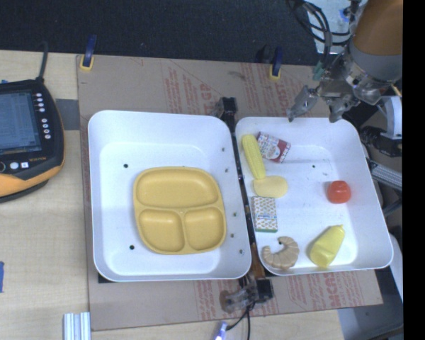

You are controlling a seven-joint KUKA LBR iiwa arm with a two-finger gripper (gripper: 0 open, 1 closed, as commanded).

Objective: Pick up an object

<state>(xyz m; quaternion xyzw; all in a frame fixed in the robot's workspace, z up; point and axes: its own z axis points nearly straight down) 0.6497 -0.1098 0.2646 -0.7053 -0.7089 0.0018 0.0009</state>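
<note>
Gripper [317,110] spread wide, empty, above right bin's [368,163] far rim.
Risked closing on nothing: crowded corn [253,155], packet [273,147], potato [270,186] touching.

No legible text. Faint red print runs along the cardboard sheet [198,83] under the bins, too blurred to read. The small red-and-white packet [273,147] and the teach pendant [18,137] screen show marks (undecipherable).
</note>
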